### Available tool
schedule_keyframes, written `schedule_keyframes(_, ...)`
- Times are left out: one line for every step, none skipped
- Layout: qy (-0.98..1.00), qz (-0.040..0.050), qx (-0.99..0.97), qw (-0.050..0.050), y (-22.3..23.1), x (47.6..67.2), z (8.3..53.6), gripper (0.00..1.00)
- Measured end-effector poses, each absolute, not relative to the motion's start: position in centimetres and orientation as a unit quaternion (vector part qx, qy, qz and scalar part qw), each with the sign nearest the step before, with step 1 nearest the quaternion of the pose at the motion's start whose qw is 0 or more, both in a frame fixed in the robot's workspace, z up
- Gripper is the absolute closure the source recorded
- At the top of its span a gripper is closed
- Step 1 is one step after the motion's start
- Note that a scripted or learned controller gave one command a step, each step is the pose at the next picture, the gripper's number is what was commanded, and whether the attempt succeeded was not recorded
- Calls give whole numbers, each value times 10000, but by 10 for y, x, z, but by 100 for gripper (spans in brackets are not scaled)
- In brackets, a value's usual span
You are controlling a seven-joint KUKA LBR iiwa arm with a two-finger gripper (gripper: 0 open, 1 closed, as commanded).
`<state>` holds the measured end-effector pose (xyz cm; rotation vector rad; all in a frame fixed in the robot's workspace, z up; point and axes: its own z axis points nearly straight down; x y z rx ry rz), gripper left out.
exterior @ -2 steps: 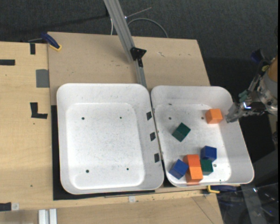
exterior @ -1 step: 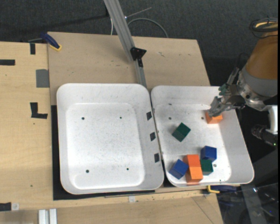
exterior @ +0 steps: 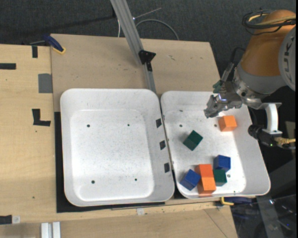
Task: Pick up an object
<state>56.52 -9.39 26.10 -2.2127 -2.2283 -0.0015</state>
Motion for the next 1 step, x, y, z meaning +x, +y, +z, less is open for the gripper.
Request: schedule_keyframes(-7093,-1,-7049,5,-47,584,262,100)
